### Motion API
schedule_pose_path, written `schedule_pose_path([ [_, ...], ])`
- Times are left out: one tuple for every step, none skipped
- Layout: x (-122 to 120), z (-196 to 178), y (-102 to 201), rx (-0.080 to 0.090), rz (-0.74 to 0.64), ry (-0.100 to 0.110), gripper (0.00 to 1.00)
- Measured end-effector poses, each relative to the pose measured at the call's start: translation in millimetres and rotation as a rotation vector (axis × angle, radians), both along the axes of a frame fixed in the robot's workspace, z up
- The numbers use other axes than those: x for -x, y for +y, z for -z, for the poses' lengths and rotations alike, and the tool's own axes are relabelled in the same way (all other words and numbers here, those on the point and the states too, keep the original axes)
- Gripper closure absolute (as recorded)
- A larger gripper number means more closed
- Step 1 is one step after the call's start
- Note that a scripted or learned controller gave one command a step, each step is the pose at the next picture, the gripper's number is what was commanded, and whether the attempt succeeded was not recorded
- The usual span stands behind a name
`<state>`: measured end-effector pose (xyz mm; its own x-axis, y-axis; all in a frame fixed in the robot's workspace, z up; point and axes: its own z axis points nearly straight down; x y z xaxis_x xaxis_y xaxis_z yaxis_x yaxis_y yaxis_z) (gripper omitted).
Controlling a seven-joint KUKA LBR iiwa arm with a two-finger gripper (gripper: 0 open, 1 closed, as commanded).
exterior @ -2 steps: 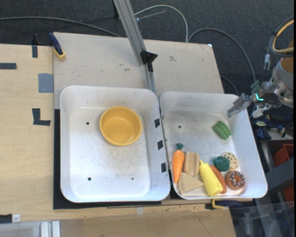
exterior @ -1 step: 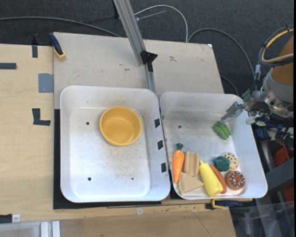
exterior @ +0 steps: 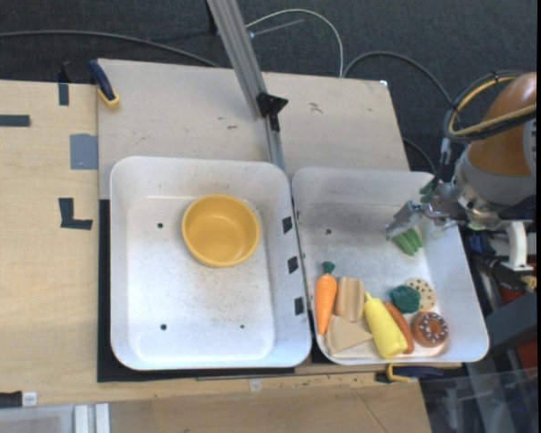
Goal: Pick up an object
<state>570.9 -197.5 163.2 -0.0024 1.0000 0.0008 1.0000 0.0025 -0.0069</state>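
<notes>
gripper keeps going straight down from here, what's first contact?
Likely the green toy vegetable, which sits right under the gripper in the right bin. Depth is unclear; it may already be touching it.

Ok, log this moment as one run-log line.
arm: over right bin | gripper: shut on green item | bowl: left bin | toys: right bin's near edge

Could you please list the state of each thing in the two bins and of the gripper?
Yellow bowl: upright, alone in the left bin.
Gripper: over the right bin, shut on the green item.
Green item: between the gripper's fingers.
Carrot: lying flat, leaves pointing away.
Yellow bottle: lying on its side.
Donut: lying flat at the near corner.
</notes>
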Motion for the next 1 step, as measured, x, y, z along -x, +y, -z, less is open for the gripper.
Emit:
schedule_pose_path([
  [2.2, 44.3, 4.2, 0.0, 0.0, -0.001, 0.0],
])
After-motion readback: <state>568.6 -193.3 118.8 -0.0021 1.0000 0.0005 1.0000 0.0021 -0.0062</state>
